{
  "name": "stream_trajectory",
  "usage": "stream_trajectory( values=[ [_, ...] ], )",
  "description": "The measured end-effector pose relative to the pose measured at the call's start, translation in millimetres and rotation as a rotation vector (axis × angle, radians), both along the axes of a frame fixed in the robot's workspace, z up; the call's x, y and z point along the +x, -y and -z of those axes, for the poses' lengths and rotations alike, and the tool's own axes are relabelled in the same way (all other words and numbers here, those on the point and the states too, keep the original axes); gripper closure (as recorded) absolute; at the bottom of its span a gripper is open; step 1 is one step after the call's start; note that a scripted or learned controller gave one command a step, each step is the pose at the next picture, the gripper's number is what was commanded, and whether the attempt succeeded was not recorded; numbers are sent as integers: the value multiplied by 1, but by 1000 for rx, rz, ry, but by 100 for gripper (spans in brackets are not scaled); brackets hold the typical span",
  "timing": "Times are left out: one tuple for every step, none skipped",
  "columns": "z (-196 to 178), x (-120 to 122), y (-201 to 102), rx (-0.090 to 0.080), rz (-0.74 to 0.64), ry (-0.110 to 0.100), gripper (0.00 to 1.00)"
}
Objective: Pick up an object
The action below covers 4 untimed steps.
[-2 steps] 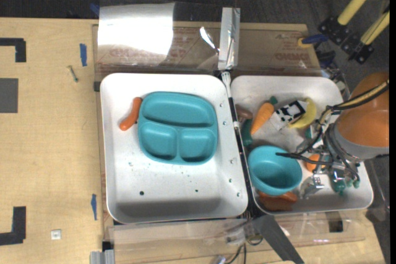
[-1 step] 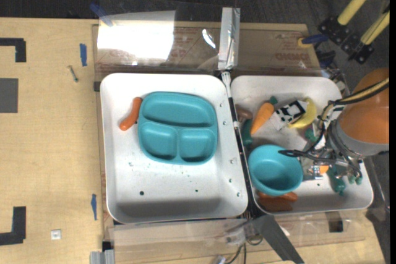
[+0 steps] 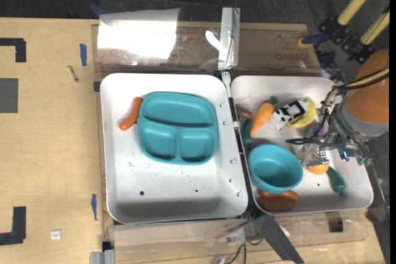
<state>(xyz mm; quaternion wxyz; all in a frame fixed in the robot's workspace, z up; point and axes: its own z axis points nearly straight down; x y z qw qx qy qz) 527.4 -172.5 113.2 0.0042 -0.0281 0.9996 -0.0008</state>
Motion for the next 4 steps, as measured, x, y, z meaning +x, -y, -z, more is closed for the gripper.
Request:
stream_trajectory(
  values=[
    [-149, 50, -17, -1, 24, 9, 100],
    [-109, -15, -57, 2, -27, -4, 100],
    [-129, 55, -119, 4, 35, 1, 100],
    [-129, 55, -116, 2, 39, 0, 0]
  ],
)
